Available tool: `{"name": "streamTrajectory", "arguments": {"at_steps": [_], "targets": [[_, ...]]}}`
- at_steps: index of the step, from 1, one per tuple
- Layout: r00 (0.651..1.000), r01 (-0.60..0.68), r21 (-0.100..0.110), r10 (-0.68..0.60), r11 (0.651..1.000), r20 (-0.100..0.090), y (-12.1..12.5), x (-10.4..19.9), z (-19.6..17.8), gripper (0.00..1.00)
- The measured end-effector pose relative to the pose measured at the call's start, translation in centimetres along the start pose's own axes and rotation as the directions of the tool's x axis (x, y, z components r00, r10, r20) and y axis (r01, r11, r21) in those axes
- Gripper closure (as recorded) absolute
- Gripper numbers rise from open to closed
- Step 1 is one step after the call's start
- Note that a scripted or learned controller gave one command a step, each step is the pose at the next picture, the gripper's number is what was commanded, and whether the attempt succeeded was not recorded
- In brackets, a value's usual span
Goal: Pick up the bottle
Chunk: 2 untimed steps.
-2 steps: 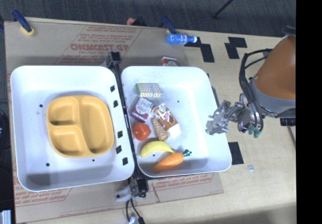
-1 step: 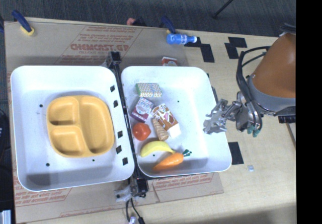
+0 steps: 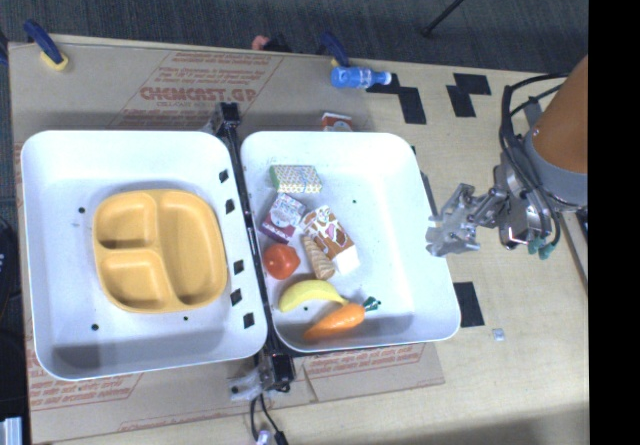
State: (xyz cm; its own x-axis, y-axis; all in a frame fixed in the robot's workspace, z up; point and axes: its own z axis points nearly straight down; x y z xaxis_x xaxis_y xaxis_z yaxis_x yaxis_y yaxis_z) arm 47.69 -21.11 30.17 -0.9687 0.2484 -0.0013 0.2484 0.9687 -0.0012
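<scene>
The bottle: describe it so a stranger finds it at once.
Start at the right bin, the one with toy food in it. Look past its far rim, onto the bare bench: the bottle lies there on its side, outside both bins, near a blue clamp. It is blue with a clear neck, and unlike the food, it sits in no bin.

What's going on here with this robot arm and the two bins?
A robot arm reaches in from the right, its claw hovering just outside the right bin and holding nothing. The job is to pick up a bottle; the blue bottle lies on the bench behind that bin, untouched. The right bin holds play food: a banana, carrot, tomato and some small packets. The left bin holds a yellow divided tray.
</scene>
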Motion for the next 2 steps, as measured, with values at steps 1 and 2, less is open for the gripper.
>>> {"name": "streamTrajectory", "arguments": {"at_steps": [1,2], "targets": [[0.965,0.263,-0.002,-0.263,0.965,-0.003,0.0,0.0,5.0,1.00],[0.963,0.269,0.000,-0.269,0.963,0.000,0.1,-0.2,0.6,1.00]]}}
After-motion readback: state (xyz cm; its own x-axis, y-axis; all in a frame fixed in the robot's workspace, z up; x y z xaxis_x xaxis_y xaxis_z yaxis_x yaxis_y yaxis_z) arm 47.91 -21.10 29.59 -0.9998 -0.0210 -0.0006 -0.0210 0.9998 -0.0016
